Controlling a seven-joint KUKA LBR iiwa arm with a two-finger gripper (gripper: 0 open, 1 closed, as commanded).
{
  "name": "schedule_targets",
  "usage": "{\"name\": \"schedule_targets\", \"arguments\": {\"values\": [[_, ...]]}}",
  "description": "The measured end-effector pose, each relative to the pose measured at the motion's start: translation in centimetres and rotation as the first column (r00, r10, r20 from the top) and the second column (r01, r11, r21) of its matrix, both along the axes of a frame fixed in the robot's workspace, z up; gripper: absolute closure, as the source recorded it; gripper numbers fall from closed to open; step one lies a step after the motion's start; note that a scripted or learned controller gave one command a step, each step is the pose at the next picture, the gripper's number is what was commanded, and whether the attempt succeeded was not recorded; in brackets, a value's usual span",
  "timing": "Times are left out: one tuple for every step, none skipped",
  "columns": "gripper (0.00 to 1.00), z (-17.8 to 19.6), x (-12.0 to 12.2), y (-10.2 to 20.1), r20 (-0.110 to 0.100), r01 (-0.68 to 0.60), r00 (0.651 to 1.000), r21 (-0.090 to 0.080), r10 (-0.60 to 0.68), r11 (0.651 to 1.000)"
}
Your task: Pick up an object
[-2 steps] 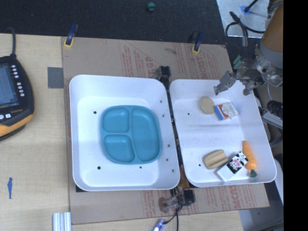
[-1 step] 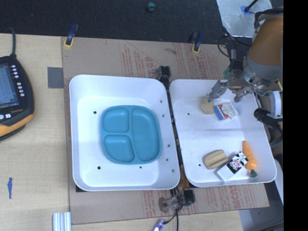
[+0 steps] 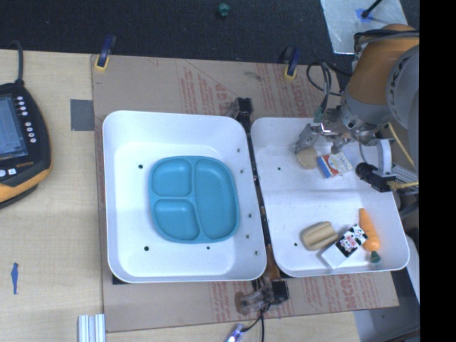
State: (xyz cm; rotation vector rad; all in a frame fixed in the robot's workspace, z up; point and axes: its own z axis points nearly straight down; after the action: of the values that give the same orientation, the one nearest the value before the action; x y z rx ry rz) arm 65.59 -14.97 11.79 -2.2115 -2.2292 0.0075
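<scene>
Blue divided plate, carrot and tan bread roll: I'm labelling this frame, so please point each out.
blue divided plate [image 3: 194, 198], camera view, centre ridge.
carrot [image 3: 368, 231], camera view, mid orange body.
tan bread roll [image 3: 317, 235], camera view, top middle.

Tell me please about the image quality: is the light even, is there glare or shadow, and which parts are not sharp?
Camera view: the light is soft and fairly even; the white bins, left and right, look bright, nearly washed out; the blue divided plate is clear but soft-edged; a faint shadow lies below the gripper; the small things in the right bin's near corner are blurry and hard to name.
</scene>
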Motion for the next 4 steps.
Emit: {"name": "schedule_targets", "arguments": {"values": [[1.0,1.1,0.0,-0.1,0.0,-0.002,1.0,-0.001,0.002,1.0],[1.0,4.1,-5.0,1.0,0.0,0.005,1.0,0.001,-0.005,1.0],[1.0,-1.1,-9.7,-1.2,0.0,0.004,1.0,0.001,-0.004,1.0],[1.0,6.3,-9.4,0.3,0.003,0.004,1.0,0.002,-0.004,1.0]]}}
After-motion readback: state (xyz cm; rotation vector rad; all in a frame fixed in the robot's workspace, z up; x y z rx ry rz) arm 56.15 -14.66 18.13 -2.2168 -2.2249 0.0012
